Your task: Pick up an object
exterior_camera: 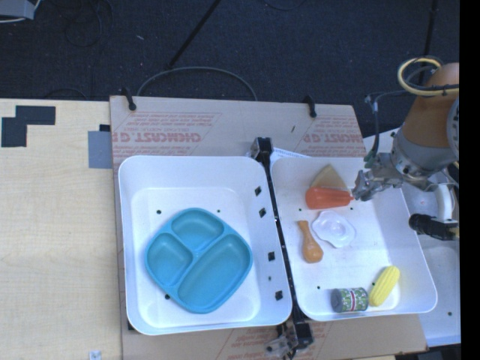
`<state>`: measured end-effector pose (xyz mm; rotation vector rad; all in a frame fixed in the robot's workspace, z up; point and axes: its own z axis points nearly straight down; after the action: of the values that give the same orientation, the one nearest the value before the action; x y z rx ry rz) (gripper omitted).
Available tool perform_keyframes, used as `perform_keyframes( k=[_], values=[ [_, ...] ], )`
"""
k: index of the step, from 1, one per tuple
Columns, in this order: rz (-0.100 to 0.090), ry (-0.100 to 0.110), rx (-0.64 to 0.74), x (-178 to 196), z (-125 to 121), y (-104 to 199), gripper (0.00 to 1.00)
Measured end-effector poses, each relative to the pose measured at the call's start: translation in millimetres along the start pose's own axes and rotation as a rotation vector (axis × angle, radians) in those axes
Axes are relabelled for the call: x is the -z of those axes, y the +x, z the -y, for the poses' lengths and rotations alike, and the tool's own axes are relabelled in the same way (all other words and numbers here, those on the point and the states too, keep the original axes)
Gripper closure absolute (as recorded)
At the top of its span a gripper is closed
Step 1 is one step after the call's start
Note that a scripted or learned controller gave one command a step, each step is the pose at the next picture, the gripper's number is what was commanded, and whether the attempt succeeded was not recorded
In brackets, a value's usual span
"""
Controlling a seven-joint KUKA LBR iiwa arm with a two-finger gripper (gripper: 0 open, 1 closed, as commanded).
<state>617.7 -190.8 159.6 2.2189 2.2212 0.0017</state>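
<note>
The carrot-like orange-red piece (pixel 328 197) lies in the right bin (pixel 409 265), near its upper middle, with its narrow end pointing right. The gripper (pixel 363 187) sits at that tip, just beside or touching it; whether its fingers stand wide or narrow I cannot tell, and nothing shows clamped between them.

To do this step well, the gripper probably should come further over the thicker body of the piece rather than the tapered end, which would likely slip out. It should also stay clear of the tan wedge (pixel 328 177) touching the piece from above.

By count, the right bin holds six things: one orange-red piece, one tan wedge, one white fried egg (pixel 334 230), one orange drumstick shape (pixel 310 243), one small can (pixel 349 299) and one yellow corn cob (pixel 385 285). The left bin (pixel 139 182) holds one blue divided plate (pixel 198 259). There are two bins on the bench (pixel 52 231).
</note>
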Motion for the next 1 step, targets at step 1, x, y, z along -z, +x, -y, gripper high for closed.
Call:
perform_keyframes(
  k=[1],
  values=[
    [0.000, 0.002, 0.000, 42.4, -0.2, -0.9, 1.00]
  ],
)
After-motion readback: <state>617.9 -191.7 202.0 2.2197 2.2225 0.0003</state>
